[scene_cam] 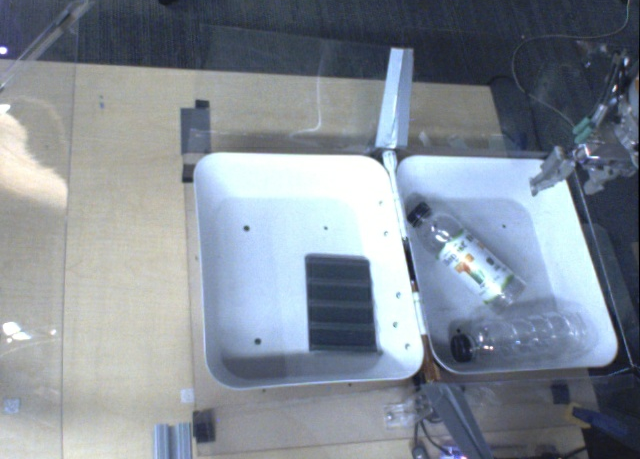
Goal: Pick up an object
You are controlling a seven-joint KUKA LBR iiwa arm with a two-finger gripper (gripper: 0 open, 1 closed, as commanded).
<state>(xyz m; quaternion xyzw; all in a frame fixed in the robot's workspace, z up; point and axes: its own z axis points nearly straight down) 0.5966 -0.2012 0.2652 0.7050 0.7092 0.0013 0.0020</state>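
Gripper hangs over the right bin's far right corner, its opening too blurred to tell; nearest bottle lies toward the bin's middle, long axis diagonal

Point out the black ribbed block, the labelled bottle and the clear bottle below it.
black ribbed block point(340, 302), camera view, middle rib
labelled bottle point(470, 265), camera view, on its label
clear bottle point(520, 337), camera view, mid-body
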